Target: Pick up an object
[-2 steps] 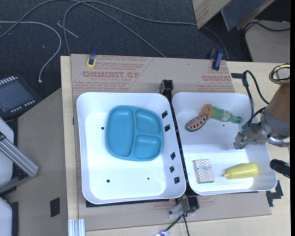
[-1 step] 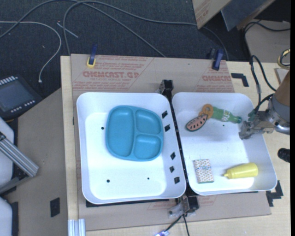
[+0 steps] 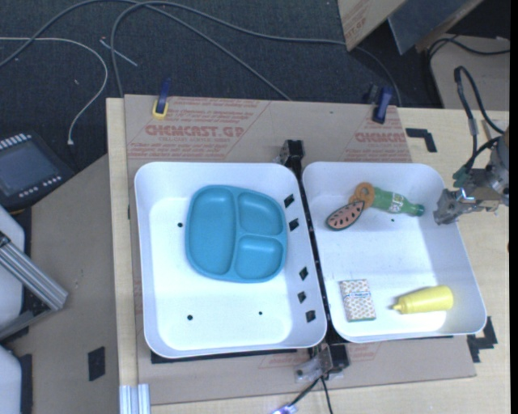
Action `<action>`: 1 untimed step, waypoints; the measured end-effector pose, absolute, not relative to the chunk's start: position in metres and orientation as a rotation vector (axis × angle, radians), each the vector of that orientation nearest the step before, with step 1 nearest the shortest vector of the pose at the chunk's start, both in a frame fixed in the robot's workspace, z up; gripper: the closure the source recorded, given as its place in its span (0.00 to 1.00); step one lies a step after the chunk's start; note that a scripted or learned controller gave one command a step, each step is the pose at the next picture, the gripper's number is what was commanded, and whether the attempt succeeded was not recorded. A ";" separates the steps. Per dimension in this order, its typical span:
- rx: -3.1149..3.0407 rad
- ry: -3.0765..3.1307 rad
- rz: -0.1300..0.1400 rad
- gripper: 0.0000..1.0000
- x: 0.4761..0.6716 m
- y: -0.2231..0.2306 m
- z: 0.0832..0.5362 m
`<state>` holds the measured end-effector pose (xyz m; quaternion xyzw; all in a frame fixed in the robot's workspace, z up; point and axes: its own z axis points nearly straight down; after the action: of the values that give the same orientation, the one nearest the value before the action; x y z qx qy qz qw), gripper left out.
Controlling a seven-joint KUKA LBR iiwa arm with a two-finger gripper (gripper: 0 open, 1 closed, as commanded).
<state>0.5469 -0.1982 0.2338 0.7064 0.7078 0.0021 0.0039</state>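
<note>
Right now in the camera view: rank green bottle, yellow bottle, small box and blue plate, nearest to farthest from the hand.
From the hand at the right bin's right edge:
1. green bottle, back of the right bin, just left of the hand
2. yellow bottle, front right of that bin
3. small box, front left of that bin
4. blue plate, in the left bin

Robotics lab or test cell, not a home. Plywood counter (image 3: 421, 162) topped with a printed cardboard sheet (image 3: 243, 121), held by blue clamps (image 3: 163, 103). Two white bins (image 3: 162, 242) butted together with black clips along the seam. Loose cables (image 3: 97, 48) across dark carpet floor (image 3: 48, 97), aluminium extrusion (image 3: 28, 271) at left, a small screen unit (image 3: 24, 166), cardboard box (image 3: 368, 16) at top.
</note>
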 end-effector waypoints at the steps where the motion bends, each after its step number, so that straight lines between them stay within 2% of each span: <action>1: 2.216 2.220 0.004 1.00 0.548 -0.198 0.259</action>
<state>0.5480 -0.1982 0.2586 0.7065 0.7077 0.0012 0.0022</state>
